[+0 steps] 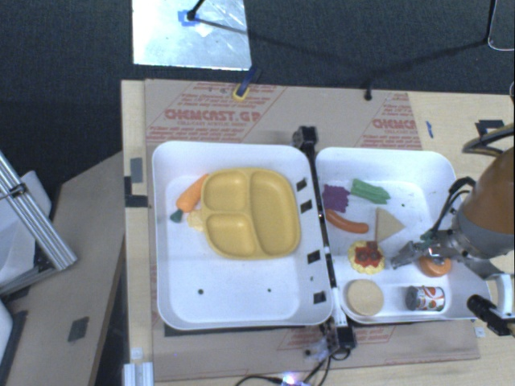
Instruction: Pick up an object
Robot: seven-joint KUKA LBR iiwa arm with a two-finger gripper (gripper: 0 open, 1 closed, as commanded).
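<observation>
End effector (pixel 420 254), finger state unclear, over the right bin (pixel 434 164), touching an orange round object (pixel 437 267).

Colours in the bins

Yellow plate (pixel 248 212), orange carrot (pixel 191 193), purple grapes (pixel 335 197), green pepper (pixel 369 190), red sausage (pixel 347 223), white bins (pixel 173 288).

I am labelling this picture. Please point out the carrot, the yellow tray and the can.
carrot (pixel 191 193): camera view, middle of its orange body.
yellow tray (pixel 245 212): camera view, the ridge between its compartments.
can (pixel 426 298): camera view, its labelled side.
</observation>
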